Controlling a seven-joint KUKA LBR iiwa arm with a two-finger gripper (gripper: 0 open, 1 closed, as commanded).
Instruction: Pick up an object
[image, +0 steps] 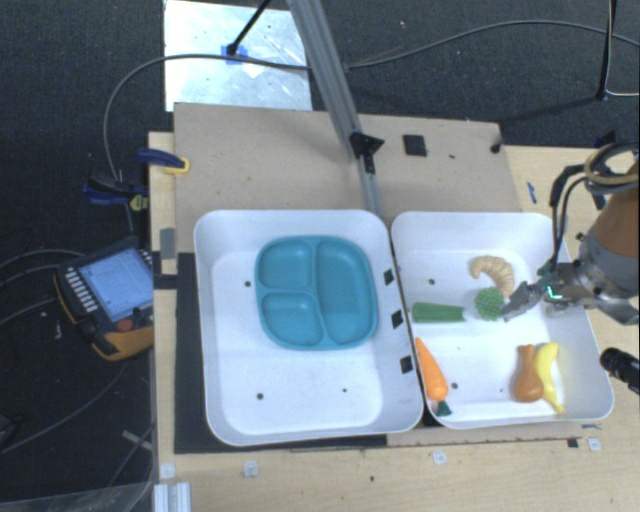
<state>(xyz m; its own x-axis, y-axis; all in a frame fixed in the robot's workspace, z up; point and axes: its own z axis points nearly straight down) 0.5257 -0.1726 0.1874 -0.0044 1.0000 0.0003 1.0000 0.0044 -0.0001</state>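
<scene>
The right bin (570, 405) holds several toy foods. A tan croissant (492, 268) lies toward the back, with a round green broccoli piece (487, 303) just in front of it. A long green vegetable (437, 312) lies to their left, and an orange carrot (431, 368) rests against the left wall. At the front right an orange drumstick (526, 374) sits beside a yellow banana (548, 372). My gripper (520, 300) reaches in from the right, low over the bin, its tip right next to the broccoli piece.
The left bin (230, 400) holds a blue divided plate (315, 290). A grey pole (335, 85) slants across the back of the bench. A handheld pendant (105, 295) and cables lie on the floor at the left.
</scene>
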